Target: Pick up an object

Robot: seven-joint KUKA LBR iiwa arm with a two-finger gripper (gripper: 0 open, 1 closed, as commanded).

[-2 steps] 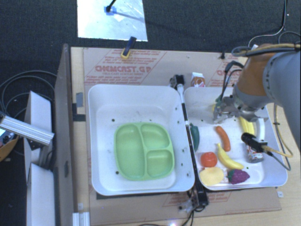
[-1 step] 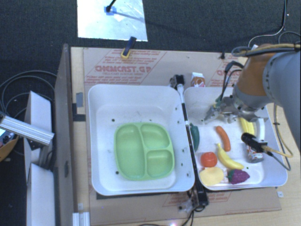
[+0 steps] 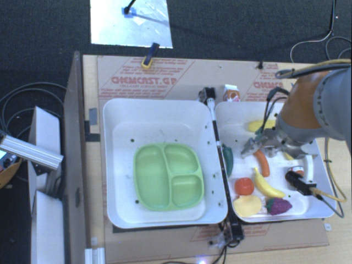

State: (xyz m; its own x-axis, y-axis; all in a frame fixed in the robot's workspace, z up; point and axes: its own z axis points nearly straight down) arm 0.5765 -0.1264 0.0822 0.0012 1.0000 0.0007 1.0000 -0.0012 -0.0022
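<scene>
The grey arm with the orange band (image 3: 308, 106) reaches in over the right shallow white bin (image 3: 234, 111), and its two-finger gripper (image 3: 258, 146) hangs low near the middle of that bin. How far its fingers stand apart cannot be told.

An orange carrot-shaped toy (image 3: 262, 163) lies just beside the gripper, on the side toward the bin's near edge. Nearer that edge lie a yellow plastic banana (image 3: 267, 185), a red tomato-shaped toy (image 3: 244, 186), a pale yellow flat piece (image 3: 248, 205) and a purple grape cluster (image 3: 279, 205). A dark green pepper-like toy (image 3: 227, 158) rests against the bin's left wall.

The left white bin (image 3: 118, 147) holds a light green divided plastic tray (image 3: 168, 176).
</scene>
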